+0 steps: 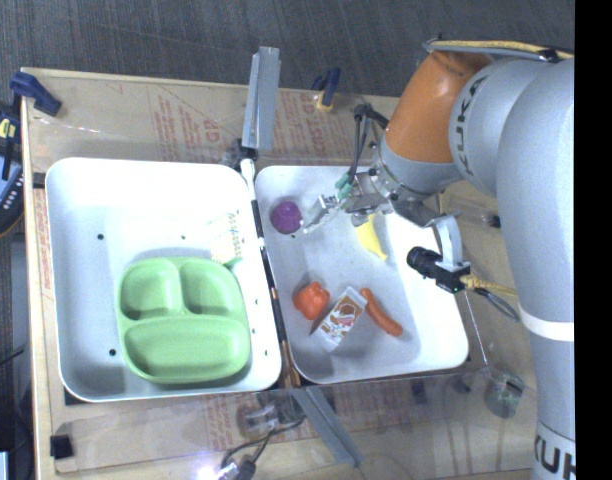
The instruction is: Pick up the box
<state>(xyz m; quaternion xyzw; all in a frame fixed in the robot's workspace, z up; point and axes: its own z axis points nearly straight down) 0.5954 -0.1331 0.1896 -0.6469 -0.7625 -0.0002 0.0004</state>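
My arm comes in from the right, grey with the orange band, and the claw (326, 208) sits low over the upper part of the right white bin (441, 343), near its back rim; from here I cannot tell how it is set, and I see nothing in it. Just left of the claw tip is a small purple ball (285, 215), close to the bin's left wall. A yellow wedge-shaped piece (372, 238) lies just right of and below the claw. The small white and red printed carton box (342, 318) lies tilted in the lower middle of the right bin, well apart from the claw. An orange round fruit-like object (310, 299) touches or nearly touches its left side; an orange carrot-shaped piece (383, 314) lies against its right. Open floor remains right of the carrot and below the box. The left white bin (76, 208) holds a green three-compartment plastic tray (184, 320) at its lower part. Wooden worktop (136, 118) rims both bins.
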